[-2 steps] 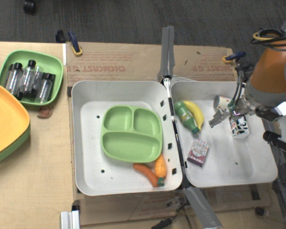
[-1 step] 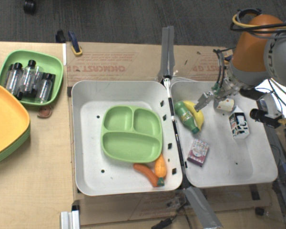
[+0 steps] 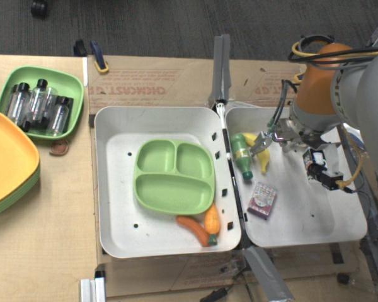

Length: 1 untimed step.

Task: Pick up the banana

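Banana low in right bin, near its left wall, just beside green bottle; partly covered by gripper. Gripper down at the fruit, metal tips touching or nearly so. Cannot tell whether released or clenched: too small and dark to read. No lift yet, by the look of it; grasp unconfirmed, raising left to do. Pink box near, lower in the same bin. Left bin with green divided plate and carrots. Banana's upper end hidden behind the tool.
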Each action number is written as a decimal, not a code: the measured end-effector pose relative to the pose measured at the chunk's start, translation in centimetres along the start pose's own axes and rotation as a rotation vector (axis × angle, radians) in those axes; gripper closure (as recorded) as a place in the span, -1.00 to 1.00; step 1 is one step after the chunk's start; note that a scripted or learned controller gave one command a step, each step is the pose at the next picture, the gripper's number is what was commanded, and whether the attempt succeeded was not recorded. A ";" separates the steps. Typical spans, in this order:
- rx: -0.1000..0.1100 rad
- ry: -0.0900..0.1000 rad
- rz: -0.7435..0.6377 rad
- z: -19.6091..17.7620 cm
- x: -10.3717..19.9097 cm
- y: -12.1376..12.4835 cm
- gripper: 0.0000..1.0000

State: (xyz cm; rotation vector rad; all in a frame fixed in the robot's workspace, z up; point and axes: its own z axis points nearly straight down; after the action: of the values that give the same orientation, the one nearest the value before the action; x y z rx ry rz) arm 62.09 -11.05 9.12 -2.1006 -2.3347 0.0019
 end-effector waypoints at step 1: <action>0.000 -0.001 -0.001 -0.9 -0.1 0.0 1.00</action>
State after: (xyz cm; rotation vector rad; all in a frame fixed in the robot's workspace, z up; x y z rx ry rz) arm 62.08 -11.14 10.00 -2.0996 -2.3362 0.0034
